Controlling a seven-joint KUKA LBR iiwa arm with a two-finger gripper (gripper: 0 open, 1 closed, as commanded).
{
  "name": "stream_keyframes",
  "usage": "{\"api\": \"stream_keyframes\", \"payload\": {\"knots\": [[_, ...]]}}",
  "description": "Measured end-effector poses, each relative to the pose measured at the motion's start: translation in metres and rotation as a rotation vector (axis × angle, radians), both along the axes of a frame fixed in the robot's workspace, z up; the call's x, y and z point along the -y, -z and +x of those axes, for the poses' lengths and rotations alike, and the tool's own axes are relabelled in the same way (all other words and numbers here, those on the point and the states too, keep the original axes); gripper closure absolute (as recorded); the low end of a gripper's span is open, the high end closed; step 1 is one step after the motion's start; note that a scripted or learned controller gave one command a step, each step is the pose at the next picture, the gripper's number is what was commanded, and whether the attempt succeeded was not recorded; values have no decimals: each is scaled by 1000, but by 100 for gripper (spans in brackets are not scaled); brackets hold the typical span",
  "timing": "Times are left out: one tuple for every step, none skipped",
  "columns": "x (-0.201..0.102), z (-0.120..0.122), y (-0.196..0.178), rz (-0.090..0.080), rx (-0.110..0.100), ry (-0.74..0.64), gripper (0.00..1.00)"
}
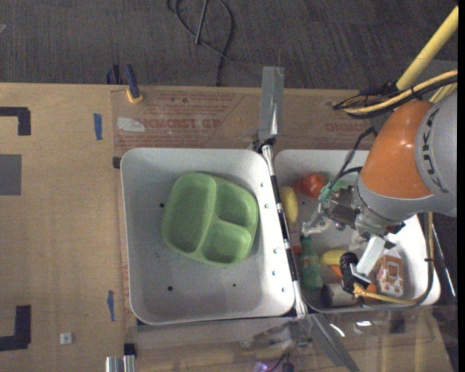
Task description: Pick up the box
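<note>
- Arm [407,171], grey with an orange band, reaches in from the right and bends down over the right bin [427,289].
- The gripper [320,218] hangs low in the middle of that bin, pointing toward the left bin [145,171].
- It cannot be told whether the gripper is open or closed.
- The box [391,275] is orange and white. It lies in the right bin, near the lower right corner.
- The box sits apart from the gripper, to the right of it and lower in the view, half under the arm.
- A red ball [314,183] and a yellow fruit [289,203] lie near the top left of the right bin.
- A green bottle [311,267] and a second yellow thing [333,256] lie below the gripper, close together.
- A dark thing [336,294] lies by the lower wall; what it is cannot be told.
- The left bin holds a green tray [212,218] with three parts, turned at a slant.
- Both bins sit side by side on a brown bench [58,218].
- The bench has bits of blue tape [97,125] and black marks [16,120].
- A strip of silver tape [270,102] runs up from where the bins meet.
- Past the bench is a dark floor [327,36] with black cables [207,22].
</note>
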State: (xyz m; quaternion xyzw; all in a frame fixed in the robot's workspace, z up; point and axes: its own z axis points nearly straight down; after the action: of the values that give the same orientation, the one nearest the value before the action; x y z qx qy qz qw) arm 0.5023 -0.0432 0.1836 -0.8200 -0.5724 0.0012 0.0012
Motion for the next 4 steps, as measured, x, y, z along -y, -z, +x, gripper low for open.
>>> {"api": "stream_keyframes", "payload": {"knots": [[40, -10, -251, -2, 2, 84, 0], [14, 25, -251, -3, 5, -44, 0], [99, -2, 70, 1, 1, -49, 0], [107, -17, -81, -1, 5, -298, 0]]}}
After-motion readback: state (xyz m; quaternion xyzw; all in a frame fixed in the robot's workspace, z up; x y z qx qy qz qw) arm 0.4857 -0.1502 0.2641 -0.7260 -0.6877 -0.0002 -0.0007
